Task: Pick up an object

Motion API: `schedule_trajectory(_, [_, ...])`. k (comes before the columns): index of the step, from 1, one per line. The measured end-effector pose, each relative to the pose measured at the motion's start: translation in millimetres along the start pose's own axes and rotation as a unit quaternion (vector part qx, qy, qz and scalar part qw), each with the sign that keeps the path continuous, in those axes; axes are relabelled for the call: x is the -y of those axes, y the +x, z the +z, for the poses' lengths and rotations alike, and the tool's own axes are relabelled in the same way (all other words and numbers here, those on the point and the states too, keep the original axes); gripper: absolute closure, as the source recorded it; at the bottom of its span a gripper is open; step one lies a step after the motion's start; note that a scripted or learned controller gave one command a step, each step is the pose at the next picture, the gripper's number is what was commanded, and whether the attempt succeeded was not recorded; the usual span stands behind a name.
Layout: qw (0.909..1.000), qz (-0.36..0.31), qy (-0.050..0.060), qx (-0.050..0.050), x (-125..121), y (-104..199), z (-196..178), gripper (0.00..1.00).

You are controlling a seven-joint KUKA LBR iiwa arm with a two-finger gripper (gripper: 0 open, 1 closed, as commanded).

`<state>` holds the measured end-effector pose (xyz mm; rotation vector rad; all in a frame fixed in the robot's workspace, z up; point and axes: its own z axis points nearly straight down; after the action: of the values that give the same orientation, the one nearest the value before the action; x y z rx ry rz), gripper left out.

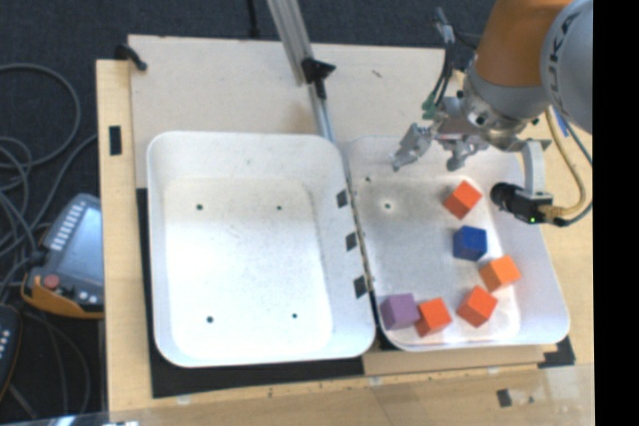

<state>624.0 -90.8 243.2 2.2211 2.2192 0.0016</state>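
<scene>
The right bin (399, 234) holds several small blocks: an orange cube (461, 199) at the upper right, a blue cube (469, 242) below it, three more orange blocks (500, 271) (477, 305) (433, 316) along the lower right, and a purple block (398, 310) at the bottom. My gripper (435, 150) hangs over the bin's upper part, up and left of the top orange cube. Its fingers (408, 151) are spread apart with nothing between them.
The left bin (250, 244) sits beside the right one. A slanted aluminium rail (285, 10) rises from the bench behind the bins. A black cable connector (519, 203) hangs by the bin's right rim. Cables and a pendant (65, 254) lie off the bench's left side.
</scene>
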Motion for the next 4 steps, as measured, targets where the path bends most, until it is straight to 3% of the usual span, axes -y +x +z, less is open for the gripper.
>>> schedule_trajectory(1, [1.0,-0.003,-0.003,0.0,-24,29,-57,0.0])
schedule_trajectory(2, [1.0,0.003,0.004,0.002,-27,-61,21,0.0])
schedule_trajectory(3, [1.0,0.001,0.002,0.001,-25,-123,150,0.0])
schedule_trajectory(4, [1.0,-0.003,-0.002,0.0,-54,-97,129,0.0])
